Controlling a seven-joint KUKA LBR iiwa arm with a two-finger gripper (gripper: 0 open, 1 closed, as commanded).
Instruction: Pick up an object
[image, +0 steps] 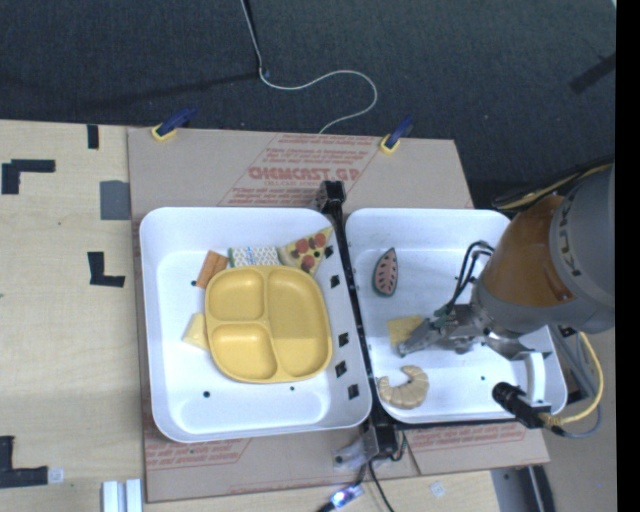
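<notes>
Tool (408, 345) low in the right bin (440, 225), tip pointing left, at the lower edge of a pale yellow wedge (403, 328). Cannot tell from this angle how the tool is set, or whether it touches the wedge. Croissant (404, 387) just below the tip, near the bin's front wall. Watermelon slice (386, 271) above, well apart. Left bin (170, 400): yellow divided plate (268, 323) in the middle, a pizza slice (310, 250) and other small pieces tucked along its upper and left edges. Cardboard sheet (300, 170) under both bins on the bench (60, 330).
</notes>
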